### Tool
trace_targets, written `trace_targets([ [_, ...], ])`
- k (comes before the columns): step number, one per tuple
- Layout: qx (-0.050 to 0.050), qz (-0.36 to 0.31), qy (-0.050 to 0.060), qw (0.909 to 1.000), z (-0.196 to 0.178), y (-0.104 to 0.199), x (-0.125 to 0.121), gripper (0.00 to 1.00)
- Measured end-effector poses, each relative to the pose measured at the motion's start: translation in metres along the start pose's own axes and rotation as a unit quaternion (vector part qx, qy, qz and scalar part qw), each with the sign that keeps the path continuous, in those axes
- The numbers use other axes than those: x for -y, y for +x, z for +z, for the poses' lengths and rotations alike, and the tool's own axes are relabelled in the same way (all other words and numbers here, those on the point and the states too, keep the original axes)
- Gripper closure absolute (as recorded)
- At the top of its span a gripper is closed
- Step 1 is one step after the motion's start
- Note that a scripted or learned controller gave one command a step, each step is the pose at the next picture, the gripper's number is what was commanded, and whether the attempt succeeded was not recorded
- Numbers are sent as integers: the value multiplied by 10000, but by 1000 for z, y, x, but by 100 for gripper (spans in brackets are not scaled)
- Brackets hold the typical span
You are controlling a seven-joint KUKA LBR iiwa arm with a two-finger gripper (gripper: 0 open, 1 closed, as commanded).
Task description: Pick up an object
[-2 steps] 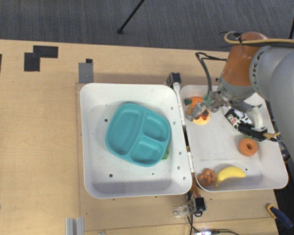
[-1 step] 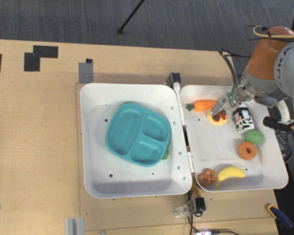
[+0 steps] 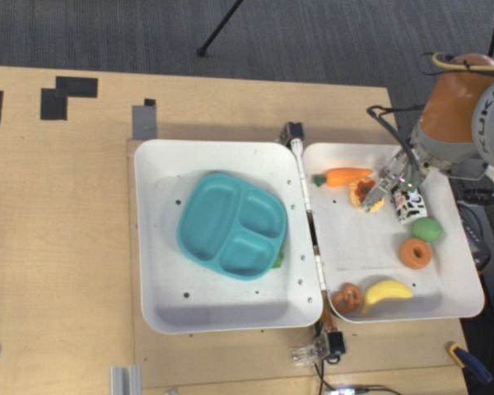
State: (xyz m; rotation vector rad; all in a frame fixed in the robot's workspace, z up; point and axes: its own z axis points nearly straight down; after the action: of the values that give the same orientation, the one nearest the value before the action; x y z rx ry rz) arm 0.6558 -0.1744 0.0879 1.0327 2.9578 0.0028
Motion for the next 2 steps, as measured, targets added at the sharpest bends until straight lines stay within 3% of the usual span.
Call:
trace_targets([
  [1,25,-3,-16,10000,-12,-1,-2,100],
  [2,-7,-1459,0,9893,-107,50,-30,100],
])
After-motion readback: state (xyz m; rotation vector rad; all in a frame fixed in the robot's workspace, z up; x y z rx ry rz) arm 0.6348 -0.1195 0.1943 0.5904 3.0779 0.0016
